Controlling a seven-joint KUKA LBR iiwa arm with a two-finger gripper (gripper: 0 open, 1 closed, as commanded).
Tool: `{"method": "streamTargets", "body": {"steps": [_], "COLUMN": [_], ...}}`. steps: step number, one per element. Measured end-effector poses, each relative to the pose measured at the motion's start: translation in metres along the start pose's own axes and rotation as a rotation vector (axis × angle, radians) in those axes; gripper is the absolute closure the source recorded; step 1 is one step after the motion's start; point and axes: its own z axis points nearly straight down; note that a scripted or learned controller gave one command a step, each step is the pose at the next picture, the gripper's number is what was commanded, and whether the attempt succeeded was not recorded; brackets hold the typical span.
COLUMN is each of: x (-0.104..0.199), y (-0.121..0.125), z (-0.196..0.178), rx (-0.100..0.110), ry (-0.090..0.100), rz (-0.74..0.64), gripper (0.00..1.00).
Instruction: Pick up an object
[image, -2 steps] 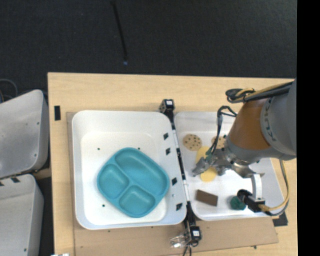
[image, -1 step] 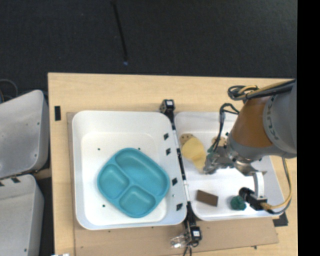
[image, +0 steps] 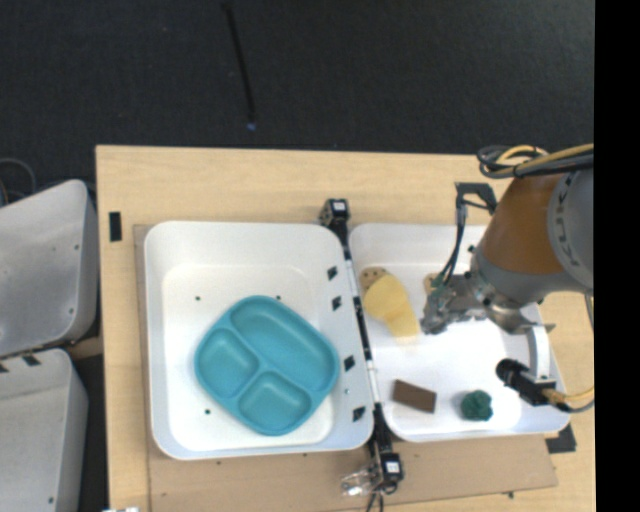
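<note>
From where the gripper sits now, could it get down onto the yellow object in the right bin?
Probably yes. The gripper hangs just right of the yellow object in the right bin, with nothing between them. The brown block and green ball lie nearer the front, out of the way.

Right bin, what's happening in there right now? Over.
Gripper low in right bin, beside yellow object; nothing seen held. Brown block and green ball lie loose nearer the front. Blue tray sits in left bin.

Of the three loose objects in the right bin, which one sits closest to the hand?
The pale yellow object, just left of the hand. The brown block and green ball lie lower, near the bin's front edge.
</note>
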Motion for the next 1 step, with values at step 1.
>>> {"method": "streamTargets", "body": {"steps": [1], "x": [-0.0028], "y": [-0.0027], "z": [-0.0628], "rx": [-0.001], "ry": [0.0], "rz": [-0.01], "gripper": [1.0]}}
